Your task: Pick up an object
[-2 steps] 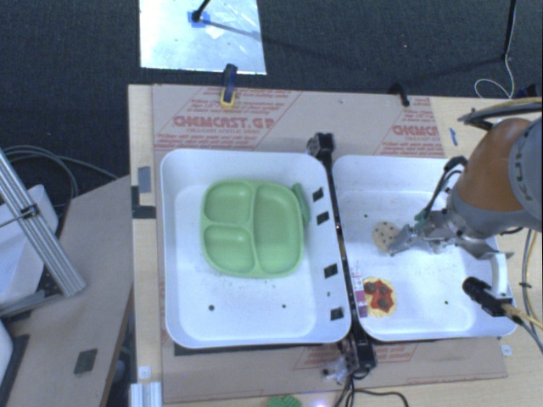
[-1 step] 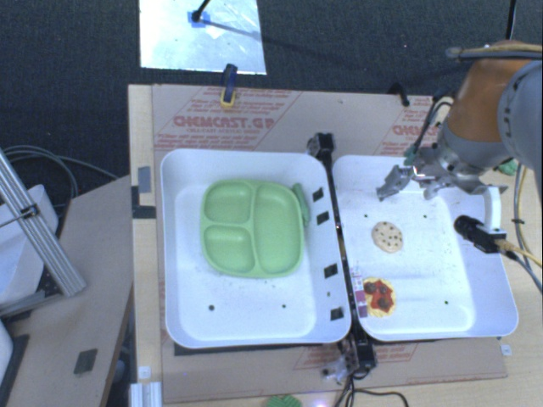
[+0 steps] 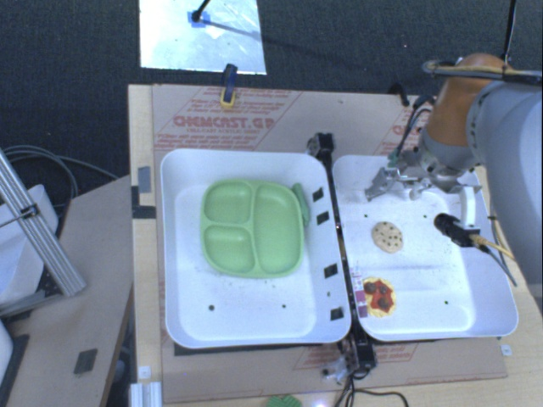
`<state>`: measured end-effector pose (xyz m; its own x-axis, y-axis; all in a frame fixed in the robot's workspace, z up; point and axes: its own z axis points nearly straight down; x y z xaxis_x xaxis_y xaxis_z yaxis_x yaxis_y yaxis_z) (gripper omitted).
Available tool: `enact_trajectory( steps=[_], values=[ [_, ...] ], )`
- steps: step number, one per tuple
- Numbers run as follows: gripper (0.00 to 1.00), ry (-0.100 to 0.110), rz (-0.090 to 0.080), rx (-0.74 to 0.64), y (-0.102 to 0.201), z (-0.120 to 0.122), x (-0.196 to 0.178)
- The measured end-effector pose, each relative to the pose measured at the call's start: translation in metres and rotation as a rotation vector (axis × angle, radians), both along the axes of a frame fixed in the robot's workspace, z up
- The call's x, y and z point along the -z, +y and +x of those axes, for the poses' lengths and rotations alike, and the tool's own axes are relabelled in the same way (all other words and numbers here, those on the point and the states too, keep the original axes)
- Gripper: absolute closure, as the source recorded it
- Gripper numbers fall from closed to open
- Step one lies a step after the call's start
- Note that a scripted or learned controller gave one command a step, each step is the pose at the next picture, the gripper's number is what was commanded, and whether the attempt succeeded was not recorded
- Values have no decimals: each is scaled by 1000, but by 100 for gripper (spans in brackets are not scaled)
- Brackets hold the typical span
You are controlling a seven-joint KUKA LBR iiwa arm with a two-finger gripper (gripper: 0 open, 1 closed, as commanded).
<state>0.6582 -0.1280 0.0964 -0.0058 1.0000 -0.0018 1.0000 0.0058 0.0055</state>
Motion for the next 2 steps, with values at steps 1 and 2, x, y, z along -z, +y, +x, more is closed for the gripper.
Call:
enact_trajectory(
  steps=[1,2],
  values=[
    [0,11,3,7,-4,-71,13],
    [0,-7,-5,8,-58,-56,-90]
  ],
)
